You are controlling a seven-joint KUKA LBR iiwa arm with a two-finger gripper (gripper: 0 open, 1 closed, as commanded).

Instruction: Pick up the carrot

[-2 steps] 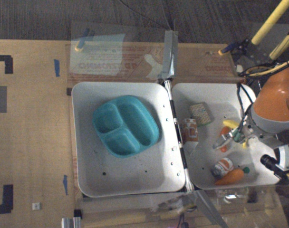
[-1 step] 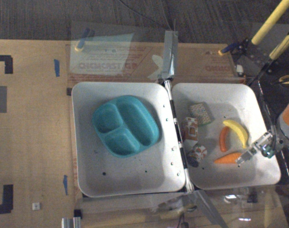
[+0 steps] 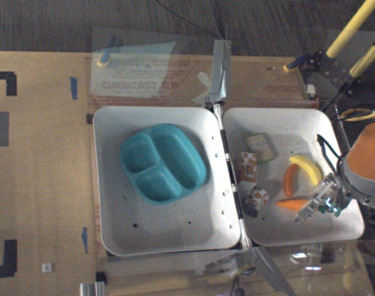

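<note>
the desk (image 3: 45, 165) is topped by two white bins; a teal divided plate (image 3: 164, 163) is held in the left bin (image 3: 113, 227). in the right bin (image 3: 298, 119), the carrot (image 3: 291, 205) is seen lying flat, touched at its right end by the hand (image 3: 312, 206); whether it is gripped cannot be told.

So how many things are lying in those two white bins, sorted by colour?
Teal: 1, the divided plate
Yellow: 1, the banana
Orange: 2, the carrot and a curved orange piece
Patterned or mixed: 3, a speckled block, a small carton, a small cup
Total: 7
</note>
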